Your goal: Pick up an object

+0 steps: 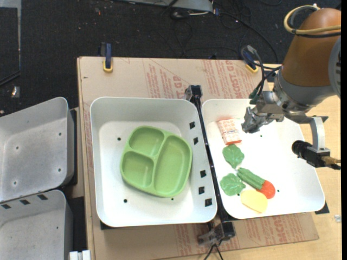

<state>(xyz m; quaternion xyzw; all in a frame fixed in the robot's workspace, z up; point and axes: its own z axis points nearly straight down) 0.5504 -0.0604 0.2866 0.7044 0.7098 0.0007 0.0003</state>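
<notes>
Stock on desk [141, 69]: right bin [293, 172] holding pickable items, my end effector [252, 121] above its upper left.
Nearest item: red-and-white packet [229, 130], flat, just beside my end effector; below it two green leaf pieces [233, 156], green-and-red vegetable [256, 181], yellow piece [254, 201]. Left bin [103, 145]: green divided plate [156, 160]. Whether my end effector is apart or together, I cannot tell. Advice: centre over the packet, descend straight, clear of the bin wall.

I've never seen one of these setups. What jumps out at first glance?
Probably the bright green divided plate, alone in the left white bin. Next, the big orange-and-grey arm reaching in from the right, its claw hanging over the right bin near a small red-and-white packet and some toy vegetables.
</notes>
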